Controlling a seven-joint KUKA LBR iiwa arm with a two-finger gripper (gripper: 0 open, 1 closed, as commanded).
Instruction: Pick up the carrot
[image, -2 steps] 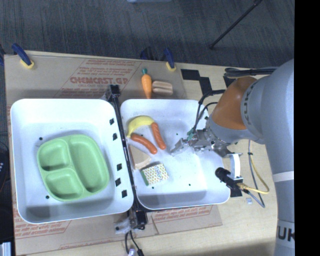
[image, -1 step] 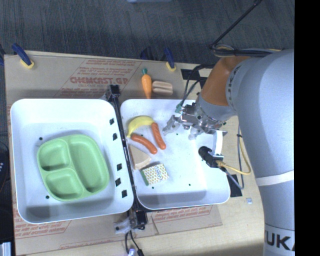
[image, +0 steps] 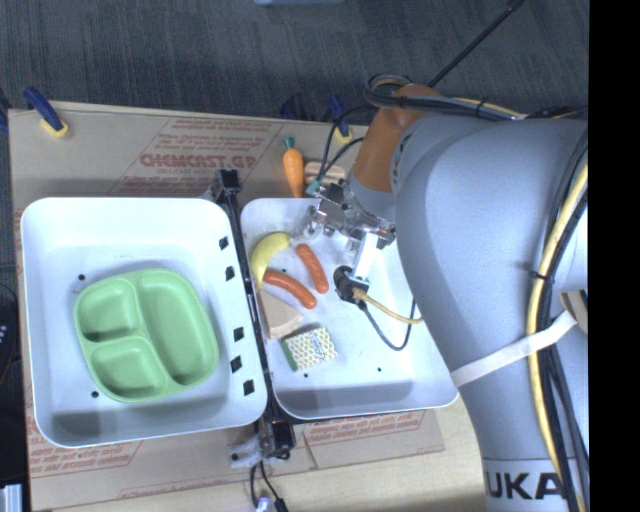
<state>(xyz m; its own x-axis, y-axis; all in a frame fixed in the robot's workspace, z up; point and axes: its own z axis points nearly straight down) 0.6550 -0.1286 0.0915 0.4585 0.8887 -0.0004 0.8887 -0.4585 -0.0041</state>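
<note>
Even bright overhead light, soft shadows, slightly grainy, mild blur

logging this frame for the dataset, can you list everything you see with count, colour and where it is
carrot: 1, orange with green top, on the cardboard just behind the right bin, outside it
banana: 1, yellow, right bin, near its left wall
sausages: 2, orange-red, right bin, middle, beside the banana
bread slice: 1, pale tan, right bin, below the sausages
small packet: 1, patterned yellow-green, right bin, front
divided plate: 1, light green, three compartments, left bin
bins: 2, white, side by side on cardboard
clamps: blue, at the bench's back edge
arm: 1, grey with orange band, from the right
gripper: 1, over the right bin's back part, not at the carrot
</note>
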